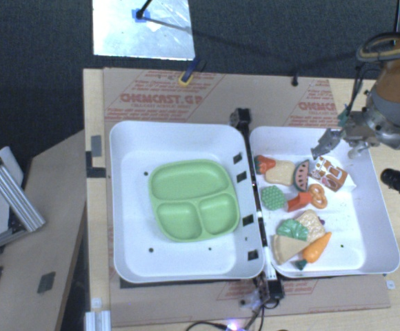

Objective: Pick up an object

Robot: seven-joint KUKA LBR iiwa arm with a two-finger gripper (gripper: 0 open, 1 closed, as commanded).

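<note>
Pincer (pixel 339 142), at the upper right of the frame over the right bin (pixel 379 233): fingers spread apart, nothing between them. Toy food pile (pixel 300 209): lies in the right bin just below and left of the pincer, its nearest piece a white-and-red packet (pixel 330 174) close under the fingertips. Pile includes a watermelon slice (pixel 302 175), pretzel (pixel 318 196), green round piece (pixel 273 198) and carrot (pixel 315 249). Left bin (pixel 127 185): holds a green divided tray (pixel 193 199). Both bins rest on the surface (pixel 158 95).
</note>
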